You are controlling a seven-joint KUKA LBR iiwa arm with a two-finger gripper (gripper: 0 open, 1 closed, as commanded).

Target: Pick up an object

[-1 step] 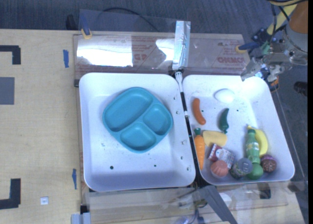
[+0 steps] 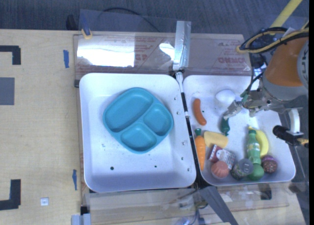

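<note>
With the hand (image 2: pixel 234 112) hovering just above the small green piece (image 2: pixel 224 126), grip state impossible to tell, its descent could clip the white egg (image 2: pixel 224 96) nearby and miss.

Grey arm (image 2: pixel 283 89), orange band, black cables.

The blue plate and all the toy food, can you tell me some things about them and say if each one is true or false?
1. The blue plate lies in the left bin. True.
2. The blue plate has toy food on it. False: its three sections are bare.
3. The carrot lies in the right bin. True.
4. The banana lies in the left bin. False: it is in the right bin, beside the green bottle.
5. The gripper is above the right bin. True.
</note>
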